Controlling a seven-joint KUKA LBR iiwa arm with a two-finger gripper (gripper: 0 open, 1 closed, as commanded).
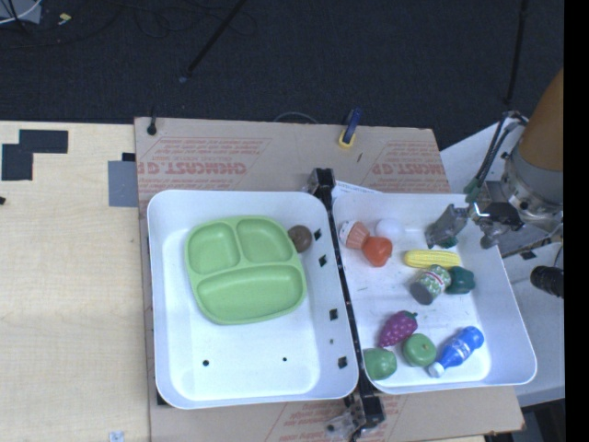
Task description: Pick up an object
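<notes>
Gripper [467, 226] poised over upper right part of right bin [515, 339], fingers spread. Just below jaws: corn cob [431, 259], lying crosswise; beneath it a can [429, 284] touching a small lump [460, 279] on its right. Left of jaws, near bin's upper left: carrot-like piece [366, 243] and an egg [389, 227] beside it. Well below jaws, toward near edge: grape bunch [398, 328], apple [420, 349], pear-like fruit [379, 364] at lower left corner, bottle [457, 350] tilted at lower right. Far left of jaws: left bin [184, 376] holding divided tray [245, 270], with a round nut-like thing [300, 238] touching tray's upper right edge.
</notes>
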